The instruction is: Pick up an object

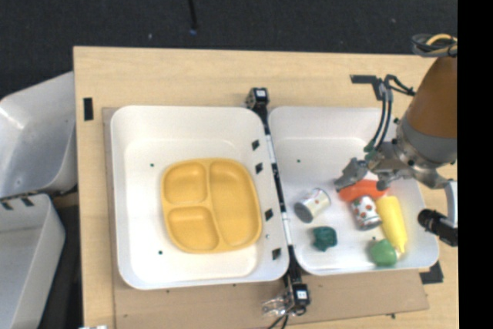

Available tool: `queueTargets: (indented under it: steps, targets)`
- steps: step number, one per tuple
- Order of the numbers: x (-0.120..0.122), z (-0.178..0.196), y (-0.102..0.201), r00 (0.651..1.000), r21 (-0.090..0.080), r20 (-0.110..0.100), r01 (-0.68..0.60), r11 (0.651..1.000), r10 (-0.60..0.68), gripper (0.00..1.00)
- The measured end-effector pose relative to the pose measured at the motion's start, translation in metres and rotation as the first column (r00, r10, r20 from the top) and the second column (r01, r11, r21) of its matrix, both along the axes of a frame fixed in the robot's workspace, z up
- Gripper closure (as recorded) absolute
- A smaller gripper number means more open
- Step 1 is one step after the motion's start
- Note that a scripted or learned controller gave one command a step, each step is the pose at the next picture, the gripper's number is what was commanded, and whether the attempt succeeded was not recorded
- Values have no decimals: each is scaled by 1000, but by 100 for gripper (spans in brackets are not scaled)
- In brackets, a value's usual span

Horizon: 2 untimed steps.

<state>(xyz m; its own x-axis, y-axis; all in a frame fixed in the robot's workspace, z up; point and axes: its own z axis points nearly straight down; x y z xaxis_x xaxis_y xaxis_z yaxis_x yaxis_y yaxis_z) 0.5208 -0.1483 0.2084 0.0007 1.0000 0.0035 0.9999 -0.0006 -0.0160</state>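
White bins (127, 166), two; one yellow tray (210, 205)

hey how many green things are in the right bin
2, both near the right bin's front edge: a dark green piece left of the can, a brighter one below the yellow item. The arm may hide more.

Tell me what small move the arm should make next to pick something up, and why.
Probably a short straight descent. The tool hangs in the right bin, just over the orange piece beside the small can, and nothing shows in its grip. Whether it is open is unclear from this view.
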Motion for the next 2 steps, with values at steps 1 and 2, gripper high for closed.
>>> queueTargets:
  steps: [1, 2]
  targets:
    - [3, 7, 1, 1000, -3, 13, -4, 1000, 4, 0]
    - [-2, -58, -3, 1000, -3, 7, -1, 1000, 1, 0]
